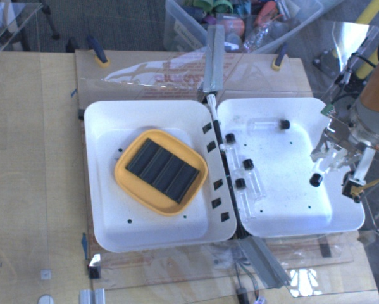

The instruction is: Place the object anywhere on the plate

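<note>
Pale wooden bench (31,170) runs under the whole scene, with a sheet of brown cardboard (145,75) beneath two shallow white bins set side by side. At twelve o'clock, beyond the bench, a clear plastic tub (240,8) is heaped with bright toys against a dark curtain. Faint red printing shows on a clear bag (170,71) lying on the cardboard, too washed out to read.

A yellow plate (161,180) with a dark ribbed centre sits tilted in the left bin (100,125), near its middle. The right bin (341,220) holds several clear plastic pieces with small black caps: one at its twelve o'clock (268,125), a few by the divider at nine o'clock (243,170). Which of these is the object to move is hard to tell.

At three o'clock the gripper (331,163) hangs over the right bin's edge, its fingers apart with nothing visible between them, a small black piece (316,180) just below.
</note>
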Tool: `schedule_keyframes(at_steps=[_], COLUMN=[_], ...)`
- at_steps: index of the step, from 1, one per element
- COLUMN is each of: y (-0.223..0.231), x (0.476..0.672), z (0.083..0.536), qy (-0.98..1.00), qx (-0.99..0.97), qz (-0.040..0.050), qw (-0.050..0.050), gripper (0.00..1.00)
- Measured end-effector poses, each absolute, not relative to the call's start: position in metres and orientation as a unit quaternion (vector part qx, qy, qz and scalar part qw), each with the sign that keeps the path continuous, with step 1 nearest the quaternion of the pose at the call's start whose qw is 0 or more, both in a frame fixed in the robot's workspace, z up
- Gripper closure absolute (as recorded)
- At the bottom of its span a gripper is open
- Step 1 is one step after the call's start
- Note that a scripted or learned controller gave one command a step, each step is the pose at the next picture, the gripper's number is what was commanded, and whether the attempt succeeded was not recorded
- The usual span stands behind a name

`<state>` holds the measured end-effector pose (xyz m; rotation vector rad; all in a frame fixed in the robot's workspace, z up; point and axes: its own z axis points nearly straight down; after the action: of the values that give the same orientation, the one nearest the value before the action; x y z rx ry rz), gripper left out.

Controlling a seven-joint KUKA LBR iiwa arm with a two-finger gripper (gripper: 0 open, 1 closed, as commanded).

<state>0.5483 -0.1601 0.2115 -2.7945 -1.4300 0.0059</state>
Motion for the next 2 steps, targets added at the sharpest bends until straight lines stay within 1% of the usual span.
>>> schedule_keyframes(at_steps=[1, 2], y=[-0.081, -0.058], x=[0.555, 0.553], z=[0.199, 0.184], qy=[-0.506, -0.566], qx=[-0.862, -0.824], qz=[0.0018, 0.0016], qw=[0.003, 0.002], gripper=[1.00, 1.00])
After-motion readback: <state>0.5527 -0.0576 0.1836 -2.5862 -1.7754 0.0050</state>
